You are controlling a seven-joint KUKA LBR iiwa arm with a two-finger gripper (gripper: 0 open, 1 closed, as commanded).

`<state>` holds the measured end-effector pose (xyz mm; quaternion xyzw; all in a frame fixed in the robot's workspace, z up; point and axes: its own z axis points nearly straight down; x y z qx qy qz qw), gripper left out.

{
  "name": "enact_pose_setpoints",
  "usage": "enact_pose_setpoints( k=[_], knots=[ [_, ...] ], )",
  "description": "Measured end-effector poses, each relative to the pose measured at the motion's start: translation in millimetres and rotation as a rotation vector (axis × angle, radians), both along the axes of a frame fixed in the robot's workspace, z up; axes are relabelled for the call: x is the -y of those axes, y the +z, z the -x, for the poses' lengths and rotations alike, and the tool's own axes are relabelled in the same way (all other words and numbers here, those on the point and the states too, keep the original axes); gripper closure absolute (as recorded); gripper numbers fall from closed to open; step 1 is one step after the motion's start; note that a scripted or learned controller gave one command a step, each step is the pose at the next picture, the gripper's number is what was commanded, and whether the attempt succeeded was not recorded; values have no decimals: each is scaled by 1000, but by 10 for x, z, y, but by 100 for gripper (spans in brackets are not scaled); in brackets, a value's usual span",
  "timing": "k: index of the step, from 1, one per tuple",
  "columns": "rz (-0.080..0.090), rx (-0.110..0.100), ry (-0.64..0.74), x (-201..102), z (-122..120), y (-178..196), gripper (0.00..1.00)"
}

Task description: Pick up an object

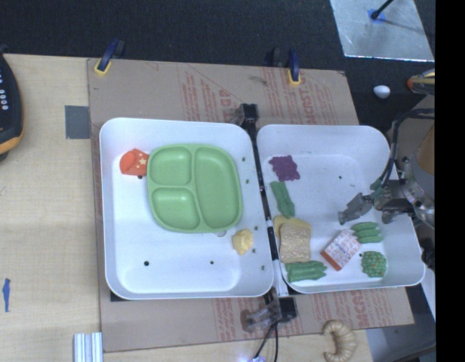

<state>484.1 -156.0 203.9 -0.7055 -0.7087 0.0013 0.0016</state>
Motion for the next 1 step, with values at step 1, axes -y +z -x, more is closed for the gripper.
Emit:
enact_pose_setpoints(
  k=[1],
  knots=[
    [3,8,3,391,-975,-286,0]
  ],
)
